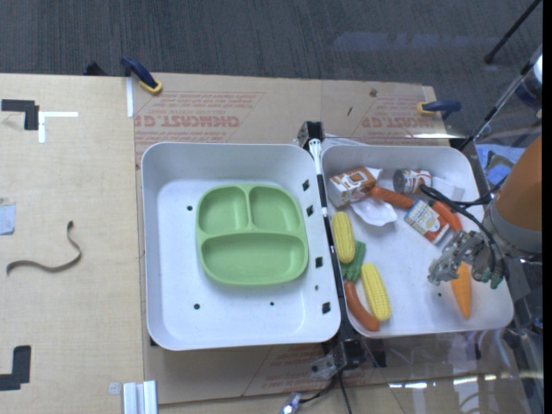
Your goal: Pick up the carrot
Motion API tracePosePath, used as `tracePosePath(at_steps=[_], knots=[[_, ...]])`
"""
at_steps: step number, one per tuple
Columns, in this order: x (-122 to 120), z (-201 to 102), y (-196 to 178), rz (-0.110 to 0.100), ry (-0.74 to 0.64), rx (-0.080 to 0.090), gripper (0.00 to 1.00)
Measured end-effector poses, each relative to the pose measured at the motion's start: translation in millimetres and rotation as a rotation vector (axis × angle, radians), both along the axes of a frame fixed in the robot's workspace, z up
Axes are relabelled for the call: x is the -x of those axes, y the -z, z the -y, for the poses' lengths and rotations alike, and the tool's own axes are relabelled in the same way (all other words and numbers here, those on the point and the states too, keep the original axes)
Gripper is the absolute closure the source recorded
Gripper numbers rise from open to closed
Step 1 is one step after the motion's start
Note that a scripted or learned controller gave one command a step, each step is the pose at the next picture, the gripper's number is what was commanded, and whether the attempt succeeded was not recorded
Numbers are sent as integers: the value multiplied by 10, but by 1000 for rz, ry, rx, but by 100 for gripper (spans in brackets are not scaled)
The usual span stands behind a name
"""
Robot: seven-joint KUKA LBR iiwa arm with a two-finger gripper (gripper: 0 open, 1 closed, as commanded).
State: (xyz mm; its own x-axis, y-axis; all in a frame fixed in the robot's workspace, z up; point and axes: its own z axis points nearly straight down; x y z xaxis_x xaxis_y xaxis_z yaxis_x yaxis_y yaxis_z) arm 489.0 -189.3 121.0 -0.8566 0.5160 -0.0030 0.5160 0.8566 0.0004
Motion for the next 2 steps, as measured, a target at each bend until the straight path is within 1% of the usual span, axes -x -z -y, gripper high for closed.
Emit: tracePosePath(at_steps=[1, 2], knots=[[-13, -1052, -735, -1, 156, -1, 100], [-174, -397, -920, 1, -358, 1, 100]])
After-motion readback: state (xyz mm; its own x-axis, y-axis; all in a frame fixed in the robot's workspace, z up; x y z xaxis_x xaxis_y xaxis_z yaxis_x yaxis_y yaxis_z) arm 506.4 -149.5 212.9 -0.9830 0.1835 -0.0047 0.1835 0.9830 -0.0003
